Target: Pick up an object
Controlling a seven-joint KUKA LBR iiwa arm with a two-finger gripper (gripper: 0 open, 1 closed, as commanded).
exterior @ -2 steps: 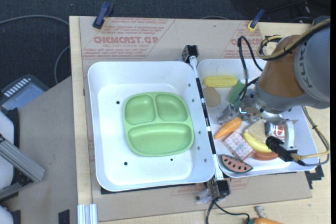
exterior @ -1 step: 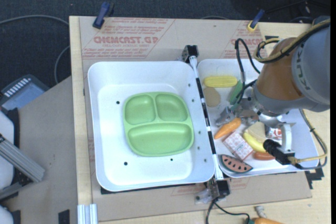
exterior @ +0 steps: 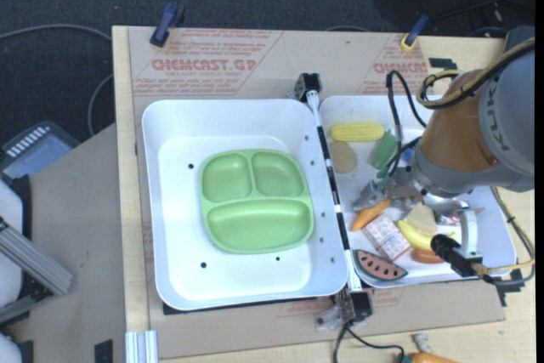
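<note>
Reaching down into the right bin [exterior: 361,103], the gripper [exterior: 389,188] sits low among the clutter, with the wrist above masking it; whether it is spread or closed cannot be told, and nothing is seen held. Nearest lie a carrot [exterior: 371,217], tapered and orange, just below it, and a green piece [exterior: 384,150] just above. Judgement: the carrot is the likeliest target, being closest.

Further out are a glossy printed packet [exterior: 388,236], a smooth curved banana [exterior: 416,232] partly under the arm, a watermelon slice [exterior: 380,265] at the near rim, a knobbly yellow corn cob [exterior: 357,132] and a flat tan disc [exterior: 343,155] at the far side. All appear to be moulded plastic toys, light and slippery.

The left bin [exterior: 155,183] holds a matte green divided plate [exterior: 255,201], lying flat at its centre. Both bins rest on a cardboard-covered desk [exterior: 212,64].
</note>
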